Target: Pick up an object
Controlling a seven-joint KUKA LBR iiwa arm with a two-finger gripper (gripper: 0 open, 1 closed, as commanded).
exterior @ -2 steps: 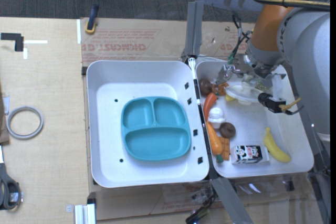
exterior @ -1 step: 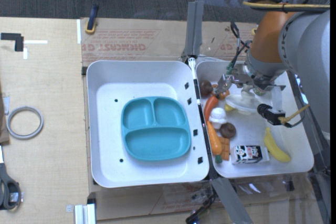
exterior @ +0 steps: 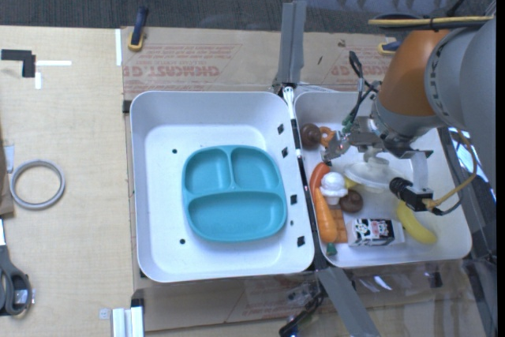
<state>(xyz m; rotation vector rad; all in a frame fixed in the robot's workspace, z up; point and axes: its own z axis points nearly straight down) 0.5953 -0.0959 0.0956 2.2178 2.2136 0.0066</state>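
A: Quick pass. We have two white bins side by side. The left bin (exterior: 150,201) holds a teal divided plate (exterior: 234,192), three compartments, lying flat near the middle.

B: Right bin (exterior: 461,245) is where the clutter is. We see a long orange carrot (exterior: 323,209) along its left wall, a brown round item (exterior: 312,136) at the upper left, a white mushroom-like piece (exterior: 333,184) just beside the carrot, and a dark brown round thing (exterior: 351,201) touching that white piece.

A: Also a small cow-print carton (exterior: 372,231) near the front wall, and a yellow banana (exterior: 416,223) to its right, tilted toward the front right corner.

B: Arm (exterior: 465,67) comes in from the right, orange band (exterior: 410,75) above the wrist, over the back half of the right bin.

A: Gripper (exterior: 377,150) sits low in that bin, above a pale flat object (exterior: 372,170) we can't identify. Tool state? We cannot tell, the wrist body covers it. We see nothing clearly held.

B: Agreed. Candidates for picking all lie in the right bin, carrot and white piece closest to the gripper's left.

A: Outside the bins: a grey ring (exterior: 35,184) on the wooden bench (exterior: 71,130) at far left, well apart from everything, and a blue-and-yellow clamp (exterior: 139,28) behind the left bin
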